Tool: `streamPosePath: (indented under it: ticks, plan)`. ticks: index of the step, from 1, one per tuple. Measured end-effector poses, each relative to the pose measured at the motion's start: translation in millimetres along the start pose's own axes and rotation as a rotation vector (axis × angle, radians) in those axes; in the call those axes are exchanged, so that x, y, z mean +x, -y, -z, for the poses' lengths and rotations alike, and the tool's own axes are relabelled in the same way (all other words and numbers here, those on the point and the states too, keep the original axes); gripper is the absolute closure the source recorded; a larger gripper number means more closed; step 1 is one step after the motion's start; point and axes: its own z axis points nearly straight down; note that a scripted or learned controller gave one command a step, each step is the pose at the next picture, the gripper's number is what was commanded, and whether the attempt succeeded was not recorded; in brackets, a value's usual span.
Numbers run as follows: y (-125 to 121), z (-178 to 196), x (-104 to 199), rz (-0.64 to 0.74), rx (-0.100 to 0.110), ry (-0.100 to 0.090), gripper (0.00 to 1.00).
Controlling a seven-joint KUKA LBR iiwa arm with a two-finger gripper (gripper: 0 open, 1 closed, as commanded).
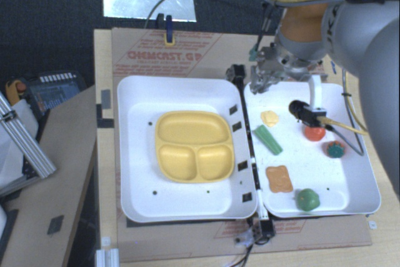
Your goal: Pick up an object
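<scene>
Green stick (267,139), flat and slanted, in right-hand white bin (351,179) on cardboard-topped desk (187,40); gripper (262,85) over bin's far corner, jaws unreadable

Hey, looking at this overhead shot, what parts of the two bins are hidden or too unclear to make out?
- Camera view: the far right corner of the right shallow white bin is hidden behind the grey arm.
- Camera view: the small teal and red lump is too small to identify.
- Camera view: the claw is blurred at the bin's far rim.
</scene>
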Motion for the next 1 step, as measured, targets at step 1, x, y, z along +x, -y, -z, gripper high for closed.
streamPosePath:
  ticks: [1]
  plan:
    - [5.6,0.6,64.0,0.001,0.0,-0.001,1.0]
